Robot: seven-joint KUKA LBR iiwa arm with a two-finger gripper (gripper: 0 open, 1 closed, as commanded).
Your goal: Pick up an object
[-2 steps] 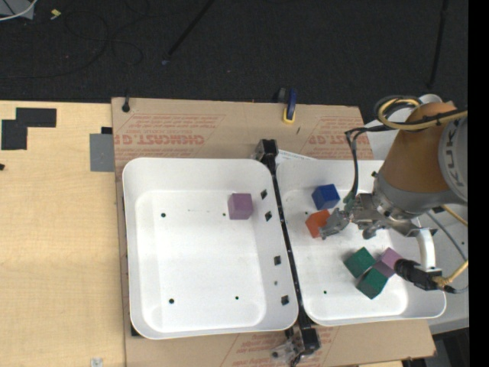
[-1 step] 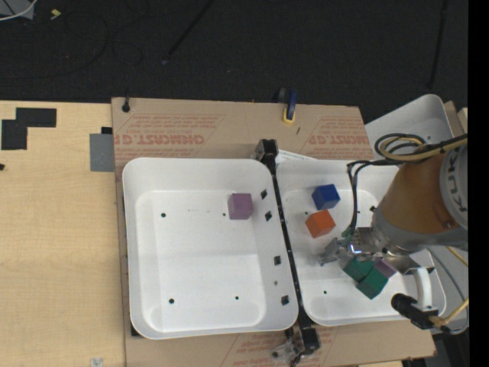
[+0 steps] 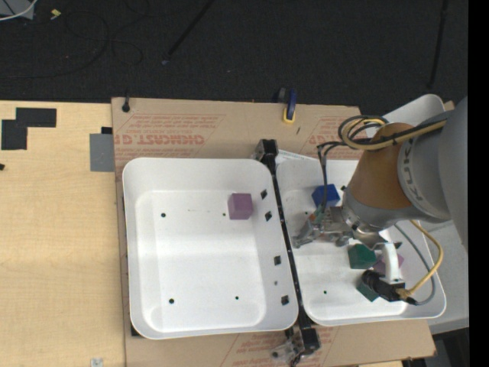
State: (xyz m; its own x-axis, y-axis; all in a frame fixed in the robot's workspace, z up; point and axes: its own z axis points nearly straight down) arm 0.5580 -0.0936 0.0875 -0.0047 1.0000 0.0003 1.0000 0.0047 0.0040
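Nearest the camera, at the bottom edge of the view, a black clamp [image 3: 299, 344] sits where the two bins meet, and everything else is placed from the black divider [image 3: 276, 220] running up between them. Just right of that divider lies the right bin [image 3: 328, 312], and the arm [image 3: 405, 170] reaches over it from the right side, its orange band above the wrist. Low in that bin, well right of the divider, a dark green object [image 3: 372, 287] rests near the bin's lower corner, with another green block [image 3: 361, 256] just above it, close beside the wrist. The gripper [image 3: 309, 232] hangs just right of the divider, about midway along it; its metal tips point toward the divider, and whether they are spread or pressed together cannot be told from this angle. Nothing is visibly between them. A blue block [image 3: 325, 196] lies a little farther up, near the gripper and right of the divider. Left of the divider, the left bin [image 3: 153, 281] holds a purple cube [image 3: 240, 206], sitting near the divider in the bin's upper part. Beyond both bins, a blue-and-yellow clamp [image 3: 289, 105] stands at the board's far edge.
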